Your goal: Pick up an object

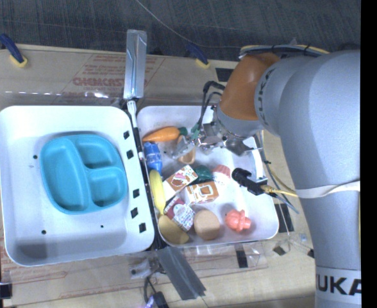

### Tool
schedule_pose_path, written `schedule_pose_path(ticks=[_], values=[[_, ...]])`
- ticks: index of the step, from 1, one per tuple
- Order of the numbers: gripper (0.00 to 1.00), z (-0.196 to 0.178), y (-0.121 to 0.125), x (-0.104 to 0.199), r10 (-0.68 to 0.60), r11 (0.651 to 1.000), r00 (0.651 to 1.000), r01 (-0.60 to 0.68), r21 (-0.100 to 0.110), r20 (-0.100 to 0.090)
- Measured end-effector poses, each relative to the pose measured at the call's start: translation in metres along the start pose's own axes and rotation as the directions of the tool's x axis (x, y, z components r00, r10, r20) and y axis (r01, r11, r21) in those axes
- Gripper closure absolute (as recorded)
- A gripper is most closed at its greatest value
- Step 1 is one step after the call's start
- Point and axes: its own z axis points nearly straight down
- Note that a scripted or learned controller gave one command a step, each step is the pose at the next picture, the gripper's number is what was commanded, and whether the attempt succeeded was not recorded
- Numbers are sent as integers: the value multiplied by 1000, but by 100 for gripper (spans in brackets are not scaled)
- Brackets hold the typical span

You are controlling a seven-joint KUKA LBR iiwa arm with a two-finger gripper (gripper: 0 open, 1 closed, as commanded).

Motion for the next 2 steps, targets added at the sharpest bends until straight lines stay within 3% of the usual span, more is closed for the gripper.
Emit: schedule_pose_path(ticks=[1,2], values=[[100,-11,1,1,-5,1000,1000,5,0,0],[100,-104,15,102,101,995,995,-101,-9,-1]])
